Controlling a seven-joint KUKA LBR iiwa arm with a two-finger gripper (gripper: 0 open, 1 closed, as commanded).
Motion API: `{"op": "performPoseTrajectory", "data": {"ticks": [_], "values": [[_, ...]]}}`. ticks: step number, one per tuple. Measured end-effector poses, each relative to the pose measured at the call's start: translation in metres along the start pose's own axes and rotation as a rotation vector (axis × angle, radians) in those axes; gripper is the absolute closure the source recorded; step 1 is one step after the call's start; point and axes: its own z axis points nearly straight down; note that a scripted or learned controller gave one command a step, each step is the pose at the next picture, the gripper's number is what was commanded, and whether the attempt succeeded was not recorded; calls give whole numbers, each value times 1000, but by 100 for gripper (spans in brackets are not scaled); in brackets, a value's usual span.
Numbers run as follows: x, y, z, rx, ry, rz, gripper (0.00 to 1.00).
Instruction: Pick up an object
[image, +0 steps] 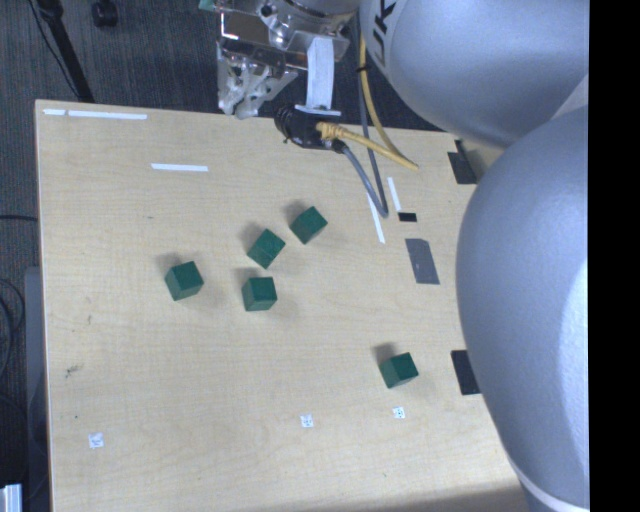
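Several green cubes lie on the pale wooden board (150, 380). Three sit close together near the middle: one (308, 224), one (265, 247) and one (259, 292). Another cube (184, 280) lies to their left, and a lone cube (399, 369) lies toward the front right. My gripper (246, 92) hangs over the board's far edge, well behind the cluster, with no cube beneath it.
The arm's bulky grey body (530, 300) covers the right side of the board. Yellow and grey cables (362, 155) trail from the wrist over the far right part. White tape strips (180, 167) and dark tape patches (425, 261) mark the surface.
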Motion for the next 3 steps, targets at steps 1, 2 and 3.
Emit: {"op": "performPoseTrajectory", "data": {"ticks": [1,2,3], "values": [[55,-24,0,0,1,288,100],[93,-21,1,2,0,466,100],[95,-16,135,6,-2,207,100]]}}
